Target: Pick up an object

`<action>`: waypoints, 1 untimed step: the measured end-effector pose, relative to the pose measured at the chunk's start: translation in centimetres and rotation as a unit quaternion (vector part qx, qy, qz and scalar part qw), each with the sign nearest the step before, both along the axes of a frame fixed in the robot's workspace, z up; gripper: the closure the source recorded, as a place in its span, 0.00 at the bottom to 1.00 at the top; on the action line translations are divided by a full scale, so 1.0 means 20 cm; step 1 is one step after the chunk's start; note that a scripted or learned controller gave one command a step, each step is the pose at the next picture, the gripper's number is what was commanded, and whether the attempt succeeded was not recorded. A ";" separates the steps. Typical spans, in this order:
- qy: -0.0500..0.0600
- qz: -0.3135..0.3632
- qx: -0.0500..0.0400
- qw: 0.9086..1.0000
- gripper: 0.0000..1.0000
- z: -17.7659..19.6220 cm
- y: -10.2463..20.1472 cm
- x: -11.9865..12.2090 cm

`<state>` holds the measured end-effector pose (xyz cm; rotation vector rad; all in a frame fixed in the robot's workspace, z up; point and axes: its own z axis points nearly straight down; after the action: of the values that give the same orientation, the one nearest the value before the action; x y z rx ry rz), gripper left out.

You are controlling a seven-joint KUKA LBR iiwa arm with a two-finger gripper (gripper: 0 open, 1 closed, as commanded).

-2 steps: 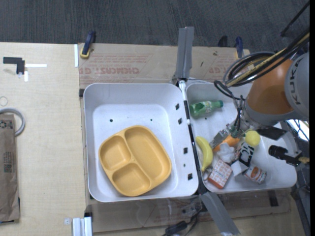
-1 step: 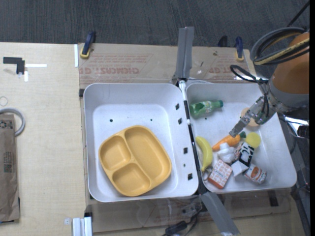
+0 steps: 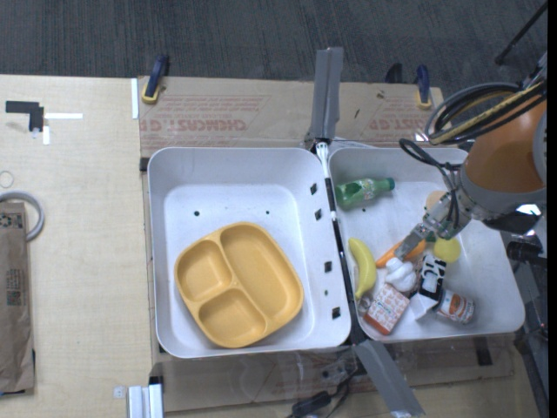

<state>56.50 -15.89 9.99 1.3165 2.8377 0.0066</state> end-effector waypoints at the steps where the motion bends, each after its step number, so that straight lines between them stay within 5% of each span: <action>1: -0.003 -0.001 0.000 1.000 1.00 0.06 0.00 0.01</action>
<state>56.74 -15.87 11.26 1.3163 2.8313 0.0115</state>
